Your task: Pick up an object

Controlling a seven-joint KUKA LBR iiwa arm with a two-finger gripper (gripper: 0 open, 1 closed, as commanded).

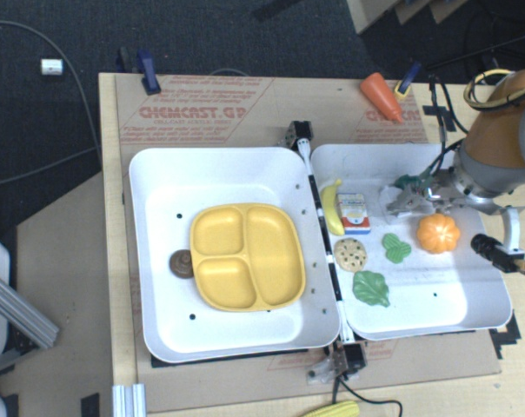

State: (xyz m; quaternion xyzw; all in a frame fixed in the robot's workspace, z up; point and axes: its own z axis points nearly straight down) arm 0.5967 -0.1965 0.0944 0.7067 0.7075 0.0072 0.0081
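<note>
Nearest the lens, at the bottom edge, a yellow item (332,408) is seen only in part on the bench and cannot be identified; just above it the front rim of the left bin (236,347) is met, holding a yellow divided plate (247,256) with a brown disc (181,263) tucked at its left edge, touching or slightly under it.

Right bin (471,307): leafy green piece (371,287) at front-left; cookie (350,254) behind it near the divider; banana (331,208) upright along the divider, with a small carton (354,213) just beside it; smaller green piece (396,249) mid-bin; orange fruit (438,234) to its right.

Gripper (408,200) is located over the back of the right bin, above and left of the orange fruit, apparently apart from it; finger state cannot be told, the metalwork being too cluttered to resolve; nothing is seen held.

Likely target is judged to be the orange fruit, being closest. Handling estimate: probably a light toy, stiff, smooth, rounded; roll-out from a pinch is expected unless it is taken across the widest girth, jaws centred. Fragility is judged low. Leafy pieces are judged thin and low-lying, harder to pinch; carton offers flat parallel faces, the easier fallback.

Orange carrot-like object (382,97) lies outside the bins at the back.
</note>
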